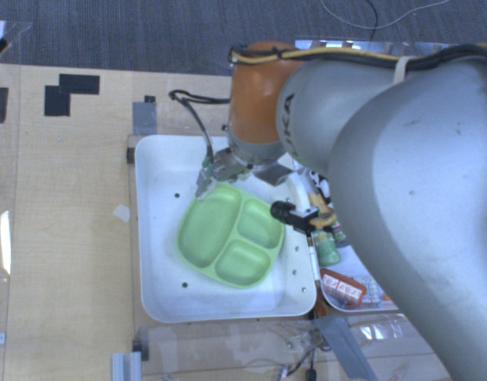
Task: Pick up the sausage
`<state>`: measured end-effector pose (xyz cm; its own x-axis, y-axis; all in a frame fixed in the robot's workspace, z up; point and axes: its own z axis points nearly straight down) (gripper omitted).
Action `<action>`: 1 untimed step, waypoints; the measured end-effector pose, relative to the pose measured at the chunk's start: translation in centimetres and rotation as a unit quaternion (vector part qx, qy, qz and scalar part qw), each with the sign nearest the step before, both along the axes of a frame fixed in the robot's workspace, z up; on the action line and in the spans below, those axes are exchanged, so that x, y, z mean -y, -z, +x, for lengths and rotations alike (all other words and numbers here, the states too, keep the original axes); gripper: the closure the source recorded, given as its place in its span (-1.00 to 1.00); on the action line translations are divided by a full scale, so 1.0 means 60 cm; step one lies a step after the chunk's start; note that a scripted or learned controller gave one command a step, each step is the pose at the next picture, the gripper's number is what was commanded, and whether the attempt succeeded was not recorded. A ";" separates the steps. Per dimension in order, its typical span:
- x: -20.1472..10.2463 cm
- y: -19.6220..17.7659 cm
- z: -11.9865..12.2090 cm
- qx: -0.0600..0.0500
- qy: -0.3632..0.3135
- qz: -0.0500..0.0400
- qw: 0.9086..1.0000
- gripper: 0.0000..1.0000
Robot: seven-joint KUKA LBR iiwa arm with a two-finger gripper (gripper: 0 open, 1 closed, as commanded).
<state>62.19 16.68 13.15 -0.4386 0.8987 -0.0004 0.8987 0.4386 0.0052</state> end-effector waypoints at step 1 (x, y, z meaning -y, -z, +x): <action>0.000 0.056 -0.130 0.017 -0.077 0.005 0.997 -1.00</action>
<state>54.39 16.69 9.78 -0.5706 0.8212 -0.0089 0.8203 0.5704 0.0405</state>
